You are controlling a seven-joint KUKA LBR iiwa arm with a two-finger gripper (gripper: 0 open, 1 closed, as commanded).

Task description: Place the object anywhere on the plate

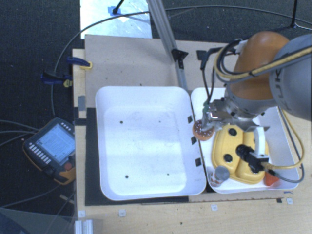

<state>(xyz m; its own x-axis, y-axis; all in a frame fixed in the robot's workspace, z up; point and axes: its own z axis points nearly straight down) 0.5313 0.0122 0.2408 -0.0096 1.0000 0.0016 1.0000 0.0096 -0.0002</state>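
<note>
Two white bins sit side by side on a pale bench [126,57]. The left bin [146,145] has a few dark specks on its floor. In the right bin [198,99], a small grey cup [220,173] stands in the near left corner and a small orange-red thing [271,180] lies near the right one. A control pad [51,147] with a lit screen lies left of the bench. A blue and yellow clamp [79,62] sits at the bench's left edge.

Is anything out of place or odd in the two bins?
A small brown round thing is right at the right bin's left edge, beside the yellow plate, not on it.
</note>
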